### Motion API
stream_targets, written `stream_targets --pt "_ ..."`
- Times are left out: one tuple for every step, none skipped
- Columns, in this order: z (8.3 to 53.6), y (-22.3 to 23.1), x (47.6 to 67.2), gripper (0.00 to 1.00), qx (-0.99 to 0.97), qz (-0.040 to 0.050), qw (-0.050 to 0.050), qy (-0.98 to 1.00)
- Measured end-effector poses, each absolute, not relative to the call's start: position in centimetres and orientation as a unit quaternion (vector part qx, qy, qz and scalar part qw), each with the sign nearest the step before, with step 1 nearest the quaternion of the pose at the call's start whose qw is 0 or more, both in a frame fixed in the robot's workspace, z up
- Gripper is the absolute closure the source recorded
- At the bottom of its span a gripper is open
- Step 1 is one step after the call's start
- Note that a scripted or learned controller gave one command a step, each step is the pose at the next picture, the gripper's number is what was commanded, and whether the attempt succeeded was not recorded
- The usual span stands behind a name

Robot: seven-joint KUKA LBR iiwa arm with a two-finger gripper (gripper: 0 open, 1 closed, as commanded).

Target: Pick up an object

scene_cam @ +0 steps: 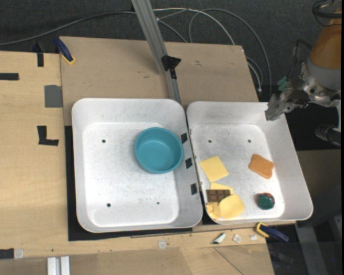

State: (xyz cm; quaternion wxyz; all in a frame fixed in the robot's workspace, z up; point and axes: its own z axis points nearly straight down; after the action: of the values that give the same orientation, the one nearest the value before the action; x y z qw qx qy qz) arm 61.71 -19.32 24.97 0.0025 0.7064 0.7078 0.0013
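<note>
The right bin (286,148) holds a yellow square slab (214,168), an orange block (261,166), a small dark green round piece (265,200), and a brown piece (217,196) lying against a pale yellow lump (230,207) at the near left corner. A blue bowl (157,149) stands in the left bin (97,119). My gripper (273,111) hangs over the right bin's far right corner, away from all the objects, with nothing seen in it.
A slanted grey metal pole (155,36) rises behind the bins. Cables (229,22) loop over the dark floor at the back. Blue-and-yellow clamps (65,50) sit at the board's far left corner and near the front right edge (270,231).
</note>
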Motion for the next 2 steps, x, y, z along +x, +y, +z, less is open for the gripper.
stream_targets --pt "24.3 -13.3 60.1 1.00 0.705 0.0000 -0.001 0.709" --pt "23.7 -7.5 60.1 1.00 0.705 -0.0001 -0.001 0.710"
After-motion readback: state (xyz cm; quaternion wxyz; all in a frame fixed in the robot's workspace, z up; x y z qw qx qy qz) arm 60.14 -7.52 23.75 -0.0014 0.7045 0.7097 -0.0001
